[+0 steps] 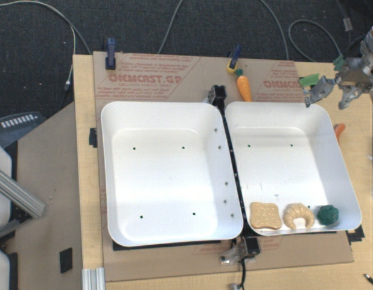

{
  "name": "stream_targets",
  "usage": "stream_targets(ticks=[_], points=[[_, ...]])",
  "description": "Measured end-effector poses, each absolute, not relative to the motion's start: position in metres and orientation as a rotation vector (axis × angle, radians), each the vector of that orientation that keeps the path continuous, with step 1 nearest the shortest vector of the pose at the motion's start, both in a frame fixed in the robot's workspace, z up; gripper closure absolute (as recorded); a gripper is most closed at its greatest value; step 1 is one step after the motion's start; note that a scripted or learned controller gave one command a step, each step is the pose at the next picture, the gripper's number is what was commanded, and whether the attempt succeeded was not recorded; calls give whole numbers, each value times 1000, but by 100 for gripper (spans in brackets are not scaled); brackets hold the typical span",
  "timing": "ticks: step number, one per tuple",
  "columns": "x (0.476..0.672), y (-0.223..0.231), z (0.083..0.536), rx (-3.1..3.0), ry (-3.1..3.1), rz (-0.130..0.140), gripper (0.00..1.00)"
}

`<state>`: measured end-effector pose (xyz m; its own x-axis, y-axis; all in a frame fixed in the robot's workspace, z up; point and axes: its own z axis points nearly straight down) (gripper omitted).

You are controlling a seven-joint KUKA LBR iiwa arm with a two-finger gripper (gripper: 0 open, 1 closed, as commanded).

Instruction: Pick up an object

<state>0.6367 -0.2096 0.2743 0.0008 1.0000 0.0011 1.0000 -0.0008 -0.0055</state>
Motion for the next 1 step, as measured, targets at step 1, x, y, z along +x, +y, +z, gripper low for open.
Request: stream_targets(ticks=[1], points=[[638,-209,278,-2222,-2223,-1,0]])
